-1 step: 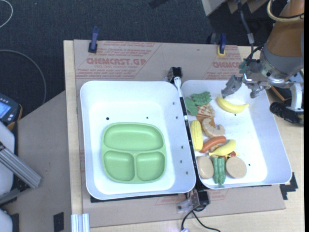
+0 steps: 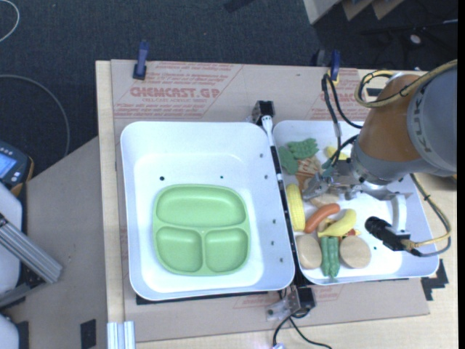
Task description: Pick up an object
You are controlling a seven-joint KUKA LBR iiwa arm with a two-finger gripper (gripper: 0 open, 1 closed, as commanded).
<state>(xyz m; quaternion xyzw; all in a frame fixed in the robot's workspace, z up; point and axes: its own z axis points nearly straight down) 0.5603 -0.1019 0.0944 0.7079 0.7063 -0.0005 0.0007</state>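
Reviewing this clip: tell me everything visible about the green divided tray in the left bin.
The green tray is a pale green, matte, plastic-looking dish with rounded corners and a raised rim. It has three compartments: one wide one across the far side and two smaller ones side by side on the near side. It lies flat and upright on the floor of the left white bin, roughly centred, slightly toward the near edge. The gripper is over the other bin, away from it.
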